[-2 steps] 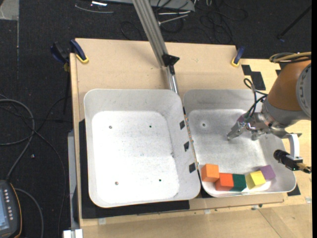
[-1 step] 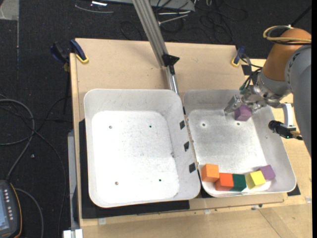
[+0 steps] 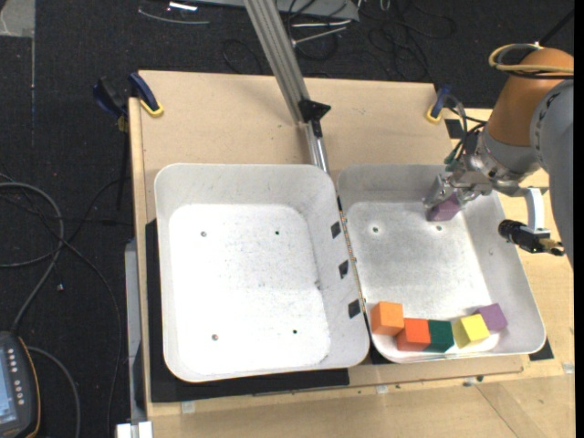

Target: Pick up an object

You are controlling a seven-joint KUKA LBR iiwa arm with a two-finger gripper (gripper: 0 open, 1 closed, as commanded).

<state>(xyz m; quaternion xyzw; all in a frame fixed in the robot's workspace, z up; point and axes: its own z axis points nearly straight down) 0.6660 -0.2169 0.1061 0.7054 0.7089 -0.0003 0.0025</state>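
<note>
The grey two-finger gripper [image 3: 444,199] is closing around a small purple block [image 3: 444,210] over the right white bin's [image 3: 429,263] far side; lifting straight up would be keeping it secure.

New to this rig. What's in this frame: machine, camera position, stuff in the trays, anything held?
One fixed camera looks down at a slant on a wooden bench with two shallow white bins. The grey arm with the orange band is a KUKA robot reaching in from the right. Its gripper is low over the right bin, with a purple block at its fingertips, apparently between them. Along that bin's near edge sit five more blocks: light orange, darker orange, green, yellow and purple. The left bin sits beside it.
</note>
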